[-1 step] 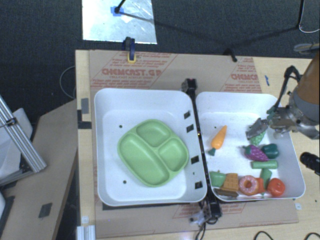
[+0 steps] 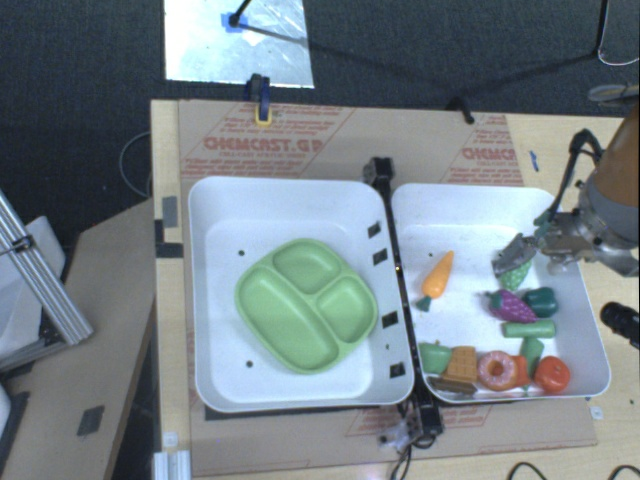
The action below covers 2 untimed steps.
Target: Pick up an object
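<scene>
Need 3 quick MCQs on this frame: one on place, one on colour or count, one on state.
1. Where does the carrot lie?
A. On the green plate
B. In the right bin, apart from the other toys
C. On the bench outside the bins

2. How many compartments has the green plate?
A. Three
B. Two
C. Five

3. What does the hand hold?
A. The donut
B. The carrot
C. Nothing visible between its fingers

Answers:
1 B: the carrot rests on the right bin floor near the divider.
2 A: two small wells and one long one.
3 C: the hand hovers above the purple grapes; the donut lies in the bin.
</scene>
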{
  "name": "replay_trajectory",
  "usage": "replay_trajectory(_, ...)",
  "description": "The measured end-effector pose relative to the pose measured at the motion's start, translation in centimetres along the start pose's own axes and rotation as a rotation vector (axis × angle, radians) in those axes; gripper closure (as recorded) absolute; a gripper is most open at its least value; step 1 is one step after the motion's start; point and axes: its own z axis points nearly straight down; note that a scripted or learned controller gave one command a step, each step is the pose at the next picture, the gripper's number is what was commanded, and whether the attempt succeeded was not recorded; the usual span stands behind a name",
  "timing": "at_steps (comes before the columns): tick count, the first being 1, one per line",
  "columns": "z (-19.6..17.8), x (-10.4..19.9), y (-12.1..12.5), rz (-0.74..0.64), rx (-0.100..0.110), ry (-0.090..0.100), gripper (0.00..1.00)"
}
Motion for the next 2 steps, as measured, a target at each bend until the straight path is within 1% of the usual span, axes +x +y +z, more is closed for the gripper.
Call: replay_trajectory(2,8.8,-0.8,0.9,0.002,0.004,0.001,0.00)
